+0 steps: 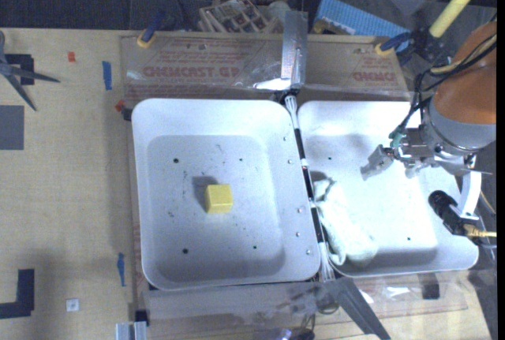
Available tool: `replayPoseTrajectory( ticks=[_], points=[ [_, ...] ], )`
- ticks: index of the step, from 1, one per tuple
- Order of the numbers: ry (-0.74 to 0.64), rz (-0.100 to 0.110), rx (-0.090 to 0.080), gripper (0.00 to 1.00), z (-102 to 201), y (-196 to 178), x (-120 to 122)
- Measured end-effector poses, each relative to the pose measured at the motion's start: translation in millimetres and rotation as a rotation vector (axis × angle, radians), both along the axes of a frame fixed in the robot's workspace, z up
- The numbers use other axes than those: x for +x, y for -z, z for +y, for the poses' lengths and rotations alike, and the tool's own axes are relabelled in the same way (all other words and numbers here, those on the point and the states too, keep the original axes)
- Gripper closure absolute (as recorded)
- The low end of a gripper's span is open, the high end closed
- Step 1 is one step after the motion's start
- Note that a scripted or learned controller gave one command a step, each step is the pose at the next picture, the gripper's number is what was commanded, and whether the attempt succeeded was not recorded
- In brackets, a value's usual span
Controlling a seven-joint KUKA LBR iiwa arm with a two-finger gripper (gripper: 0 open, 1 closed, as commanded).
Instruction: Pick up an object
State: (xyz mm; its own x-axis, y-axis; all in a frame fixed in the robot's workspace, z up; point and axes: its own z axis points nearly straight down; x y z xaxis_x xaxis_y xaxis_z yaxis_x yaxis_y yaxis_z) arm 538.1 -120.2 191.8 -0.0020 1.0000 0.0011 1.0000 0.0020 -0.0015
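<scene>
- Worktop (63, 196): a pale wooden surface seen from above at a slant, carrying two shallow white bins set side by side, their inner rims touching along a central seam.
- Left bin (158, 125): holds a single small yellow block (219, 198), which rests on the bin floor slightly left of centre and well apart from every wall. A few dark specks dot the floor around it.
- Right bin (347, 121): contains a pale, whitish crumpled object (343, 232) lying along its left wall towards the near corner; its exact nature cannot be told.
- Arm (467, 106): grey with an orange band, entering from the right and standing over the right side of the right bin.
- End effector (377, 162): extends leftward from the wrist over the middle of the right bin, well apart from the yellow block. At this angle it cannot be told whether it is spread or pressed together, and nothing is visibly caught in it.
- Far edge: a cardboard sheet (197, 66) with red lettering lies behind both bins, with a strip of grey tape (293, 50) across its middle.
</scene>
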Motion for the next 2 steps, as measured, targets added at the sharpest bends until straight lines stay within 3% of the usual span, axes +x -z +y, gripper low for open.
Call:
replayPoseTrajectory(
  ticks=[1, 2],
  points=[
    [-0.088, -0.011, -0.003, 0.00, -32, 103, 31],
    [-0.012, 0.000, 0.001, 0.00, -16, 55, -3]
  ],
)
